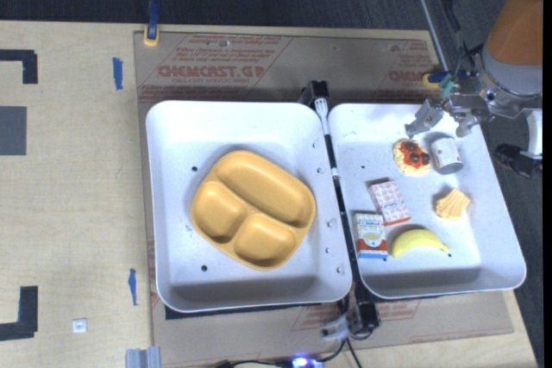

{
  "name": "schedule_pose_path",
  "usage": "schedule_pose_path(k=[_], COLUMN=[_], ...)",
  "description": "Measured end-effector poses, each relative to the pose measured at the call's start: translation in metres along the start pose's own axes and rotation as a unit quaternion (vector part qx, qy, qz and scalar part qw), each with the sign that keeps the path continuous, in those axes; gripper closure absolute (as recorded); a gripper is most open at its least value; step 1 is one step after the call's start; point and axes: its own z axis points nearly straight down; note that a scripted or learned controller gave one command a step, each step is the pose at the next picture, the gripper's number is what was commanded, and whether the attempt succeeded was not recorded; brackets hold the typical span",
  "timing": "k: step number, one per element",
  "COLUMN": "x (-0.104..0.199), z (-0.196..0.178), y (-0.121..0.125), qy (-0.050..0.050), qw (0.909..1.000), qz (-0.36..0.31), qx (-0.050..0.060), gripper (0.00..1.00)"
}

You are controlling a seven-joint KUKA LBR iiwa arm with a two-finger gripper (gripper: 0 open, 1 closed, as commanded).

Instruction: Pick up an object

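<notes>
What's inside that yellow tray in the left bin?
Nothing that I can see: the yellow tray has three bare compartments. Whatever lies beneath it on the left bin's floor is covered.

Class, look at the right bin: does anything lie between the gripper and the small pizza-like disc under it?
Nothing visible does. The gripper hangs at the right bin's far end, just above the pizza-like disc, with bare bin floor between them. A white cup lies close beside the disc, to its right, not across the path.
</notes>
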Motion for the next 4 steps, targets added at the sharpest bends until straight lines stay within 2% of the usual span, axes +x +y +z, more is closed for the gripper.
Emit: schedule_pose_path(k=[1,2,3,4], x=[-0.041,-0.041,0.033,0.033], z=[0.117,0.106,0.116,0.117], y=[-0.057,-0.056,-0.004,-0.005], qy=[0.000,-0.002,0.000,0.000], qw=[1.0000,1.0000,1.0000,1.0000], qz=[0.000,0.000,-0.001,0.000], qx=[-0.001,-0.004,-0.004,-0.002], gripper=[0.00,1.00,1.00,0.00])
